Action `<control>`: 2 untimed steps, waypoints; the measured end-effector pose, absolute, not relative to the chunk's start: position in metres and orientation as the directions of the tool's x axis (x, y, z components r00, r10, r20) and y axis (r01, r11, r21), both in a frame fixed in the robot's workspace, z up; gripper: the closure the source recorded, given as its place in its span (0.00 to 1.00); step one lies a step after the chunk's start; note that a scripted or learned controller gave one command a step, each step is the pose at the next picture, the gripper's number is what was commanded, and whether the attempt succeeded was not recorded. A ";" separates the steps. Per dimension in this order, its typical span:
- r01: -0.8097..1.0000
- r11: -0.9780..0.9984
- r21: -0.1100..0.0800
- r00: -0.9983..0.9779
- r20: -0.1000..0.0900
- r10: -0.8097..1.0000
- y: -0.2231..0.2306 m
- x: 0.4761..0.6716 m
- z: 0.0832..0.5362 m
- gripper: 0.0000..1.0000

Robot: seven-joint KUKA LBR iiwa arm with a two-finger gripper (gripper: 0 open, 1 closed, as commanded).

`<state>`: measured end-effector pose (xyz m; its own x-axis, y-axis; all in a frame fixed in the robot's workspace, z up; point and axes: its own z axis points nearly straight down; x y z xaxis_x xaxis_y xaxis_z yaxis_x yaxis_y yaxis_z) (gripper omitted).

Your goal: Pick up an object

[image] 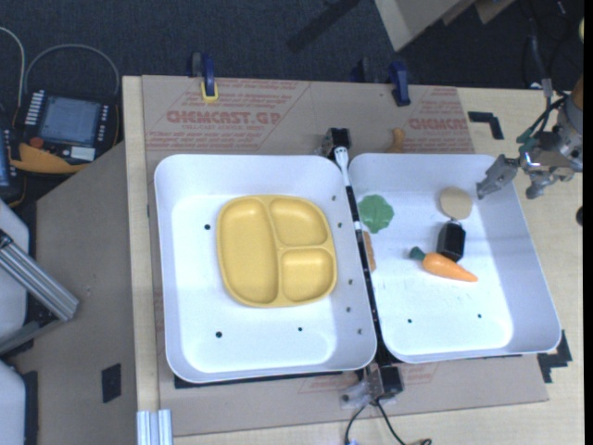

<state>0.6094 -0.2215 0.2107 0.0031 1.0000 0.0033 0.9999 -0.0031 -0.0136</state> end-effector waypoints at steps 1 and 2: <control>1.000 0.000 0.000 0.000 0.000 1.000 -0.221 0.613 0.218 0.00; 1.000 0.002 -0.006 -0.002 0.002 1.000 -0.214 0.618 0.171 0.00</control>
<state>0.6180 -0.2141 0.1707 -0.0017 1.0000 0.0022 1.0000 0.0017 -0.0060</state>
